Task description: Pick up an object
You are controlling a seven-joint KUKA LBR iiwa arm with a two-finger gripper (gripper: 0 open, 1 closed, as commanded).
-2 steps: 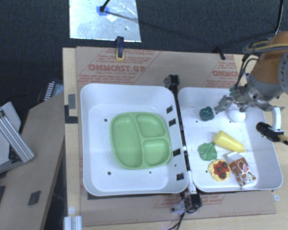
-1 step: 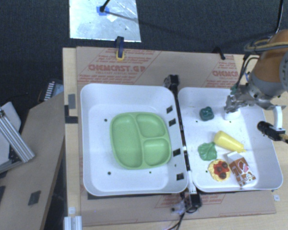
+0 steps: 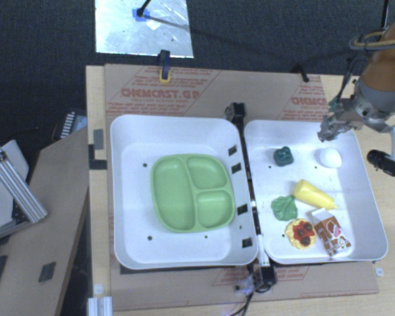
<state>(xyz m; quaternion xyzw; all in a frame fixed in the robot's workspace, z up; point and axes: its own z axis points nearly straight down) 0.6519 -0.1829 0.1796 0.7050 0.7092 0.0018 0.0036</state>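
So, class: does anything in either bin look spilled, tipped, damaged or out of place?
Nothing stands out. The green divided plate lies flat in the left bin; the toy foods sit apart in the right bin, and the gripper hovers above the white egg.

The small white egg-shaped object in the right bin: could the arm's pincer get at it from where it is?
Probably yes: the small white egg-shaped object lies apart, just below the pincer.
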